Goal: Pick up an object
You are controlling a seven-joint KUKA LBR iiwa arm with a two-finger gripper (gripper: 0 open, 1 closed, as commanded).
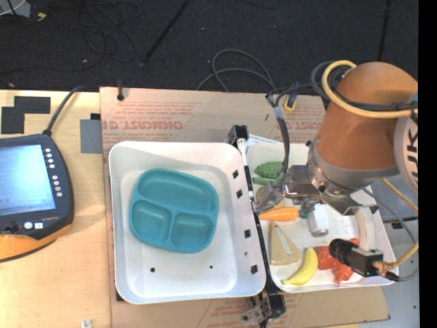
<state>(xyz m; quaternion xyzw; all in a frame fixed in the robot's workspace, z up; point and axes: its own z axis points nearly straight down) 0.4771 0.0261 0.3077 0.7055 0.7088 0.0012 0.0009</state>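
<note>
Camera view: two shallow white bins of smooth plastic, the left bin (130,279) bearing one glossy teal divided plate (175,209) with three compartments, the right bin (382,241) bearing one orange carrot (280,214), one curved yellow banana (303,268) at 6 o'clock of the carrot, one pale wedge (283,246) between them, one bumpy green piece (268,170) at 12 o'clock, and one red item (341,268). One gripper (273,193) sits just above the carrot; whether it is closed or apart, cannot tell.
</note>
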